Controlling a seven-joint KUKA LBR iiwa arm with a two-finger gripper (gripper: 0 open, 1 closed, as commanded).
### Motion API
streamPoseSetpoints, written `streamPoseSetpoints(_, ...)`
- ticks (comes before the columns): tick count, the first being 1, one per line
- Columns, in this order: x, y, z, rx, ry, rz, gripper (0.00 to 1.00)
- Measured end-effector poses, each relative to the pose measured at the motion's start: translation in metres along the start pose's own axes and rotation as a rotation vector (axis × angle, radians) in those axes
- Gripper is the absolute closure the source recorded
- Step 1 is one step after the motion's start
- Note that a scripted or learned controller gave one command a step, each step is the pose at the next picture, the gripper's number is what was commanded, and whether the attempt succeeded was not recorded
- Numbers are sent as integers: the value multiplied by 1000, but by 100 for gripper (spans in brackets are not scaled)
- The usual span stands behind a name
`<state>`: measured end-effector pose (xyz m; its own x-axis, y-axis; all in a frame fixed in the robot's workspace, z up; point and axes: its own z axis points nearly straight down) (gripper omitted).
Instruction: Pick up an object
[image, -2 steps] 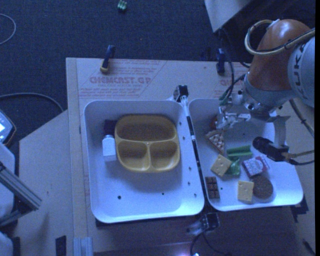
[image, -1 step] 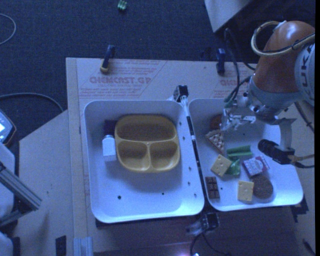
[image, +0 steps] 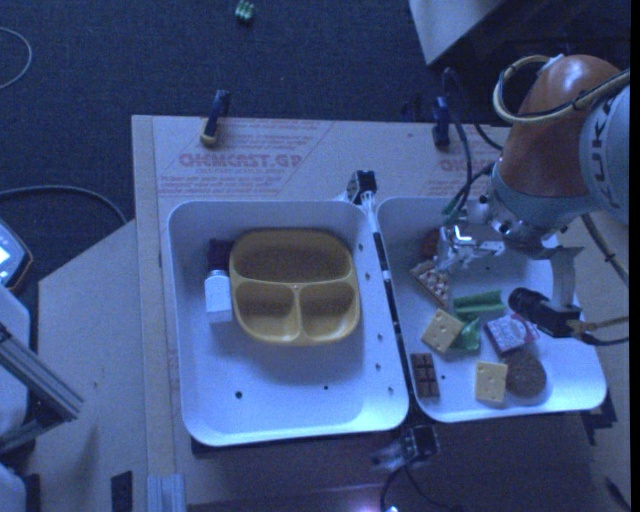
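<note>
My gripper (image: 455, 250) hangs low over the right bin (image: 590, 372), near its back-left part, above the patterned cracker (image: 432, 282). Whether my fingers are apart or together I cannot tell; the metal there is a tangle in dim light, and nothing shows between them.

The risk, as I judge it, is crowding. The cracker lies flat and thin, so my fingers may skate over it or close on air. Just beside it sit the green piece (image: 477, 303) and a cheese wedge (image: 441, 331); a slanted descent could nudge those or trap two things at once. The bin's left wall is near too.

The cracker looks pale, speckled and roughly triangular, lying flat. The left bin (image: 190, 330) carries a yellow tray (image: 293, 285).
</note>
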<state>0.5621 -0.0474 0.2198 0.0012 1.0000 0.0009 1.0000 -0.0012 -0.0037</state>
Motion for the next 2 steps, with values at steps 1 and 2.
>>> streamPoseSetpoints(1, -12, 11, 2, -6, -2, 0, 100)
streamPoseSetpoints(2, -14, 9, -4, -7, -2, -1, 100)
